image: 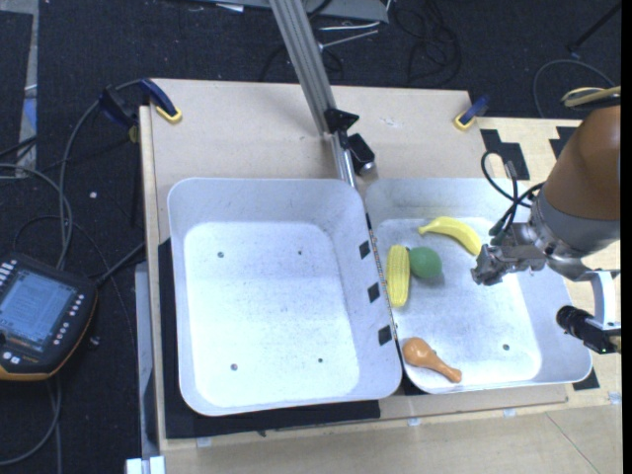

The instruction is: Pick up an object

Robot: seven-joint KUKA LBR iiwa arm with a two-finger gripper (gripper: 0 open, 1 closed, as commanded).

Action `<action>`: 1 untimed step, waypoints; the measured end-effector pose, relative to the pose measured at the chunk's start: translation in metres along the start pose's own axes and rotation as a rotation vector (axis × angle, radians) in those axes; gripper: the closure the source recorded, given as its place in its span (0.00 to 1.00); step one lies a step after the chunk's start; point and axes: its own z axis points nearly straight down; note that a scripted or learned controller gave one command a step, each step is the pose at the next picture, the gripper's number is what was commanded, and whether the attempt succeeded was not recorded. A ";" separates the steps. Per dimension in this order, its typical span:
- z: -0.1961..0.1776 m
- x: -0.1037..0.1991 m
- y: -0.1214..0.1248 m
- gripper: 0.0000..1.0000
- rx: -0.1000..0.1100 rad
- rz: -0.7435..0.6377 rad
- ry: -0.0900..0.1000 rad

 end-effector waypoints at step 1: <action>-0.049 -0.001 0.011 1.00 0.001 0.000 0.000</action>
